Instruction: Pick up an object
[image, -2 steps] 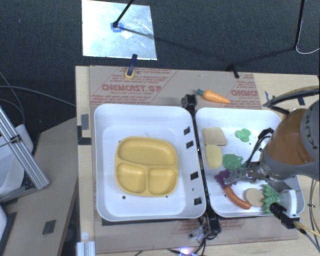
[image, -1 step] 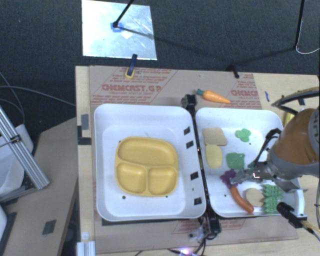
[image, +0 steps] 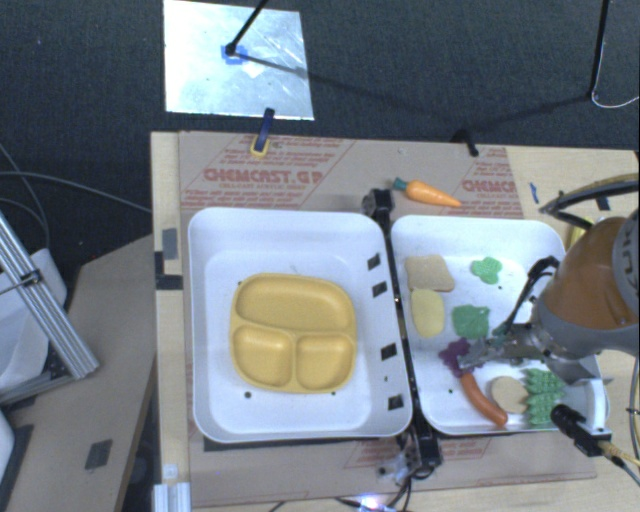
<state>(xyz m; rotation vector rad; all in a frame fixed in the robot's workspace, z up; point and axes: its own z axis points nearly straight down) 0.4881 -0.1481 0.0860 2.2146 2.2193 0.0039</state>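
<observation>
Camera view, lower right of frame: grey arm w/ orange band hangs low over the right white bin (image: 545, 238). Its claw (image: 487, 351) sits just beside the purple toy piece (image: 455, 354) and the green leafy toy (image: 470, 321); can't tell if it's open or shut, nothing seen in it. Step looks like reaching down, no pick yet. Next move prob needs the claw set right over one toy, e.g. the orange toy sausage (image: 482, 397), then a squeeze and lift. Left white bin (image: 200, 330) has a yellow plastic split tray (image: 294, 332). Red print on the brown cardboard sheet (image: 300, 170) under the bins reads "CHEMCAST".
</observation>
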